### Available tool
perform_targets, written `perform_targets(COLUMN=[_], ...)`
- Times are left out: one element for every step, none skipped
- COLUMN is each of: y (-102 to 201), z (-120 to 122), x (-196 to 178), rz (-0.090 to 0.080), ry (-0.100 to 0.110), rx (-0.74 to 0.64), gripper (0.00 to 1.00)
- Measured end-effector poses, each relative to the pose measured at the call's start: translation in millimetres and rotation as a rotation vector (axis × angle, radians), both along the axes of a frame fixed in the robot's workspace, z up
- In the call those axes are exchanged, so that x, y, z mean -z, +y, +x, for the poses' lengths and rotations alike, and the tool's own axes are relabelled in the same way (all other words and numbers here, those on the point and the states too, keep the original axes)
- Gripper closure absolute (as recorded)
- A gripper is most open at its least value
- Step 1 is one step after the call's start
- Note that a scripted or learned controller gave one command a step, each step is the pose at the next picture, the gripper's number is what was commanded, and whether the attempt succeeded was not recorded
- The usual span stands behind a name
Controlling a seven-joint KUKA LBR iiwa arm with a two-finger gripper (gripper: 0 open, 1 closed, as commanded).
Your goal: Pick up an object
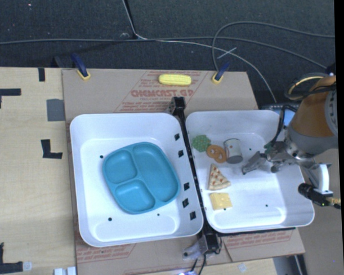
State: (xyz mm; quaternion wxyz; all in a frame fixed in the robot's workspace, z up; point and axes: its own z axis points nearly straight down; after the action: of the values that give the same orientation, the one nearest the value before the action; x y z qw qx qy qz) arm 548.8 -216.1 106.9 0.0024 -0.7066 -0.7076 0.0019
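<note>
While my arm (312, 121) reaches in over the right bin's (276, 218) right edge, my pincer (253, 164) sits low in that bin, just right of the can (233, 150), its fingers spread and grasping nothing. Nearer the bin's left edge lie the other pieces: broccoli (201, 142) toward the far left corner, a pretzel (216, 153) between it and the can, a pizza slice (218, 177) below the pretzel, and a cheese square (221, 201) nearest the front edge. Beside it, the left bin (90, 221) holds a blue plate (140, 177) at its middle. Beyond both bins, on the worktop's (27, 184) cardboard (103, 91), a corn cob (174, 79) lies near the far edge.
</note>
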Motion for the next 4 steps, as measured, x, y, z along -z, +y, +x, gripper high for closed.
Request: perform_targets(y=[0,0,-6,-3], z=[1,2,-6,-9], x=[22,10,-43,-87], rz=[-0.003,-0.006,-0.002,-0.002], ry=[-0.007,-0.011,-0.009,-0.009], rx=[0.0,-0.001,0.001,0.0], gripper=[0.0,1.0,1.0,1.0])
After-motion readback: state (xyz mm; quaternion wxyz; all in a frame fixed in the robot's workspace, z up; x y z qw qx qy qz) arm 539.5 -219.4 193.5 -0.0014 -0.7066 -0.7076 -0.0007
